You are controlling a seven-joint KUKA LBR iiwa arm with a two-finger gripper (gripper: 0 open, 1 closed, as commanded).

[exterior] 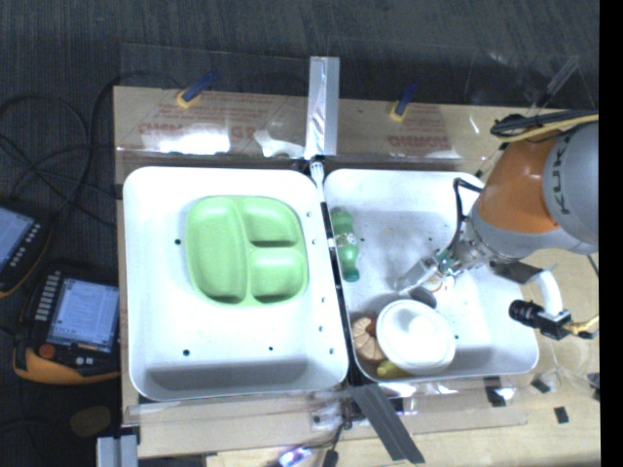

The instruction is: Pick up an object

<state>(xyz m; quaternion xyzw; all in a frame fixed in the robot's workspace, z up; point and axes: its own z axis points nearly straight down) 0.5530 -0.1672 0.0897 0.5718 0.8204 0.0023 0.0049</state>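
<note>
The gripper (421, 278) hangs low over the right bin (487, 358), just above the white bowl (417, 335) that sits near the bin's front edge; whether it is apart or together I cannot tell, and nothing shows clamped in it; a green bottle (344, 244) lies against the bin's left wall, well clear of it; a tan round object (363, 334) is tucked beside the bowl; the left bin (156, 348) holds a green divided tray (246, 248); so the pick looks not yet made: grasp and lift remain, with the bowl the likeliest target.
</note>
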